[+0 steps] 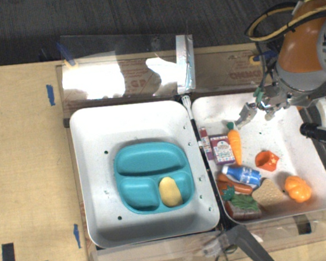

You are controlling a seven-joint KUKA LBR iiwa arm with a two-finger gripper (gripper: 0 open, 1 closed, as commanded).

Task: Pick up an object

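My gripper (257, 112) hangs over the far part of the right bin (315, 156), its fingers spread open with nothing between them. Just below and left of it, an orange carrot (234, 140) lies beside a small purple-and-white box (222, 149). Further toward the front of that bin are a blue can (243, 175), a small red-orange pepper (266, 159), an orange fruit (297, 188), a tan bread slice (269, 191), a red sausage-like piece (232, 187) and a green leafy item (243, 204).
The left bin (91, 164) holds a teal divided plate (148, 158) with a yellow potato-like piece (170, 191) in its front right compartment. A clear plastic sheet (127, 72) stands behind the bins. Cables (268, 24) loop above the wrist.
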